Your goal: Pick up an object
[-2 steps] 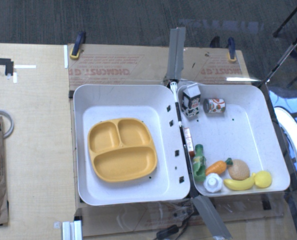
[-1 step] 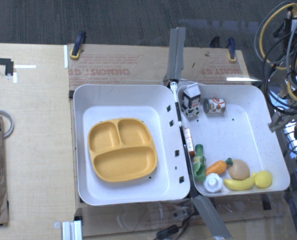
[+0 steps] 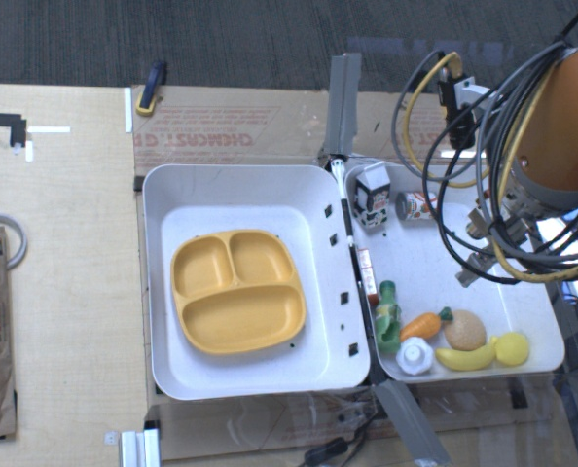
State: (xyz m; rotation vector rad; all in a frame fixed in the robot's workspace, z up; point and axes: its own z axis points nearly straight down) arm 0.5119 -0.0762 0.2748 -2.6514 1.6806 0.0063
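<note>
White plastic is filling most of my feed: two shallow bins are sitting side by side, the left bin [image 3: 162, 290] carrying a yellow divided plate [image 3: 238, 291] lying flat near its middle, the right bin [image 3: 537, 305] holding everything I could be picking. Along its near edge a cluster is crowding together: a green bottle [image 3: 387, 314] with a white cap [image 3: 415, 357] is lying against the wall the bins share, an orange carrot [image 3: 421, 325] is leaning across beside it, then a tan round piece [image 3: 465, 331], a banana [image 3: 466, 358] and a lemon [image 3: 512, 348], all touching or nearly so. I am judging that they are settling into that low corner, which is leaving little room between them. At the far end, a small white carton [image 3: 372, 194] is standing upright, and a little can [image 3: 416, 205] is lying on its side just beside it, both well apart from the fruit. The arm [image 3: 559, 125] is reaching in from the right, its orange band and a tangle of black and yellow cables [image 3: 479, 178] hanging over the right bin's outer half. The gripper's condition I cannot tell; cables and wrist are covering that part. Nothing is looking lifted yet. I am guessing the carton or can makes the easier target, since each is standing clear of neighbours.
</note>
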